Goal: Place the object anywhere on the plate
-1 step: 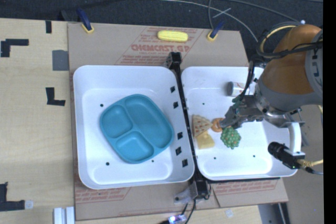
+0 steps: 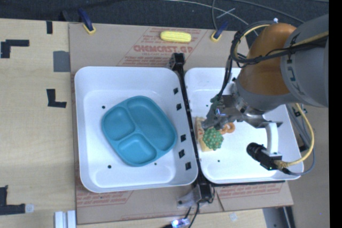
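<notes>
A blue plate [image 2: 139, 130] with three compartments lies in the left bin [image 2: 91, 83]. In the right bin [image 2: 256, 168], near its left wall, sits a small pile of toy food: a green broccoli-like piece [image 2: 212, 139], a tan piece [image 2: 200, 128] beside it and an orange piece [image 2: 230, 127]. My gripper [image 2: 219, 117] hangs right over this pile, its dark fingers pointing down at the green piece. The wrist body hides the fingertips.
A yellow toy corn cob [image 2: 175, 36] lies on the cardboard behind the bins. A black divider clip strip [image 2: 184, 109] runs between the two bins. Cables loop around the arm at the right, and a black fitting [image 2: 261, 154] sticks out over the right bin.
</notes>
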Action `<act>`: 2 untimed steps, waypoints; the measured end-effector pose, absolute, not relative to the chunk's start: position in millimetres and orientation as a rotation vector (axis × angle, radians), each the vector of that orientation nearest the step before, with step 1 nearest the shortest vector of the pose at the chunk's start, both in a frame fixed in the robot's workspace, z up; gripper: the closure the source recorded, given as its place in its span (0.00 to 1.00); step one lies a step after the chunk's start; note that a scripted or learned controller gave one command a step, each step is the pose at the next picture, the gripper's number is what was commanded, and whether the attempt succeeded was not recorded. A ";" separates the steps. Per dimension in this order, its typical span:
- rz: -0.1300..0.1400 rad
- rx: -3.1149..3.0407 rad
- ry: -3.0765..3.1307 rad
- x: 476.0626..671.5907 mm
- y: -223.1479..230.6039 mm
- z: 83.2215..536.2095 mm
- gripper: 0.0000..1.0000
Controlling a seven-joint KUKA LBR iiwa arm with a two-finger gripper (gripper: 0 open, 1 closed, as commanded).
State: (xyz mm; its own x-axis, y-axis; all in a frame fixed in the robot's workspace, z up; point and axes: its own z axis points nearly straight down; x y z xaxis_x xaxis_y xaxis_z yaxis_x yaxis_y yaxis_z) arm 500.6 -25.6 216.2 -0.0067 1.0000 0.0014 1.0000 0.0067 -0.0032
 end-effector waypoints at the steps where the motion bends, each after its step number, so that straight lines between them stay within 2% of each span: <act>1: 0.002 -2.211 -2.227 505.2 33.3 209.1 1.00; 2: 0.002 -2.211 -2.228 510.5 88.5 205.4 1.00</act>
State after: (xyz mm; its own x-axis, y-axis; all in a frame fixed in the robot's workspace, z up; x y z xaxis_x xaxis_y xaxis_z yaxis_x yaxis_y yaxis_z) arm 510.5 88.5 205.4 -0.0075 1.0000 0.0012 1.0000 0.0075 -0.0027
